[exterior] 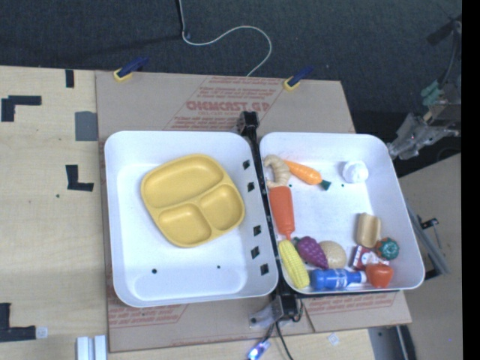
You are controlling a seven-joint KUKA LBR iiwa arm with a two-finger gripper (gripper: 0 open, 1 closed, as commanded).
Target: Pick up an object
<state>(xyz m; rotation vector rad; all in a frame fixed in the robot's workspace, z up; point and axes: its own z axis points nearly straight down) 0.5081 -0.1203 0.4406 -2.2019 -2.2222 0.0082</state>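
Note:
The right bin (375, 193) holds several toy foods. An orange carrot (304, 172) and a white round piece (355, 172) lie near its far side. A red-orange sausage (283, 209) lies along its left wall. A yellow corn cob (293, 263), a purple piece (310, 250), a blue bottle (335, 279), a red piece (380, 275) and a tan bread piece (367, 229) crowd the near right corner. My gripper (418, 135) is a dim grey shape outside the bin, past its far right corner, with nothing seen in it.
A yellow divided plate (193, 199) lies in the left bin (127, 223). Both bins rest on a cardboard sheet (225, 103). A white cable (225, 36) loops across the dark floor behind the bench.

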